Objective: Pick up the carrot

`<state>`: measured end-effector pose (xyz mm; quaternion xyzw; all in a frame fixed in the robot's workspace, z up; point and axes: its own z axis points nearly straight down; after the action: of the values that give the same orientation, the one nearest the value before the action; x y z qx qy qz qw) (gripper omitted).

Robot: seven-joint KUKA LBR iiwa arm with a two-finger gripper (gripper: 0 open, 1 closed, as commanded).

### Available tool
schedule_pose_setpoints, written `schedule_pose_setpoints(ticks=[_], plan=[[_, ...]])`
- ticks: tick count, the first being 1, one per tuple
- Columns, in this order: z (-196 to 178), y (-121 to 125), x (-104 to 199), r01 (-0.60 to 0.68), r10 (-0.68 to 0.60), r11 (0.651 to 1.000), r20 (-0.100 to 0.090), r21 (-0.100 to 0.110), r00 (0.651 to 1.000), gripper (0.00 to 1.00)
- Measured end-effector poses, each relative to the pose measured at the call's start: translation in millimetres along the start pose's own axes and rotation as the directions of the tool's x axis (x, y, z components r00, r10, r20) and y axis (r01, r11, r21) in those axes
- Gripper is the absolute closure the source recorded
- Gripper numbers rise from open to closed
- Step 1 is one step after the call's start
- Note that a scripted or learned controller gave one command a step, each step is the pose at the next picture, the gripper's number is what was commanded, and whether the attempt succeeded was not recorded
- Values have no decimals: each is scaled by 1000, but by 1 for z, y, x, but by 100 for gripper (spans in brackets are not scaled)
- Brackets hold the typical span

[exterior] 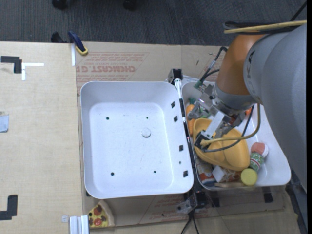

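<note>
The claw (pixel 199 112) sits low in the right bin (pixel 274 165). What looks like the carrot (pixel 189 110) peeks out just beside it. I cannot tell the claw's spread.

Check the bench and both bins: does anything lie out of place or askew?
Yes. A toy pizza slice lies on the cardboard outside the bins, at the left bin's near corner, while the other toys are heaped in the right bin. A blue and yellow thing also lies loose at the cardboard's far edge.
</note>
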<state>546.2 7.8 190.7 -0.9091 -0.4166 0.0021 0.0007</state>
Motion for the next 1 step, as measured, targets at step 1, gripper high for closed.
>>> schedule_pose_setpoints(ticks=[1], plan=[[0,51,-30,-101,101,995,1,-2,995,0]])
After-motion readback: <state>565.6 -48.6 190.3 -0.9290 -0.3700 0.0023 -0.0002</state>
